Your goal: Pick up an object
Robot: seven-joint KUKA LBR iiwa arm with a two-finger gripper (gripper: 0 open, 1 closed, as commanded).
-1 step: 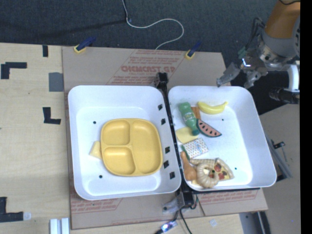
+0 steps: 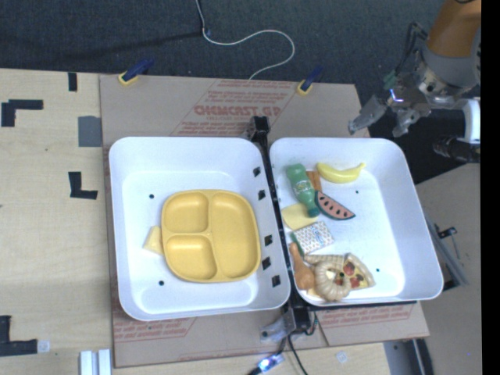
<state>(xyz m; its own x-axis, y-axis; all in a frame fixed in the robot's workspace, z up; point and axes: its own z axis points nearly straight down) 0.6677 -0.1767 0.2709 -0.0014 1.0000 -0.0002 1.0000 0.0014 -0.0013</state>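
Camera view: I'm hovering the hand, fingers spread and holding nothing, beyond the right bin; banana lying crosswise toward seven o'clock.

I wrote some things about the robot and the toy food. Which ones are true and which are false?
1. The yellow plate lies in the left bin. True.
2. The banana lies on the yellow plate. False: it lies in the right bin.
3. The gripper holds the watermelon slice. False: it is above the right bin's far corner, holding nothing.
4. The pizza slice lies near the right bin's near edge. True.
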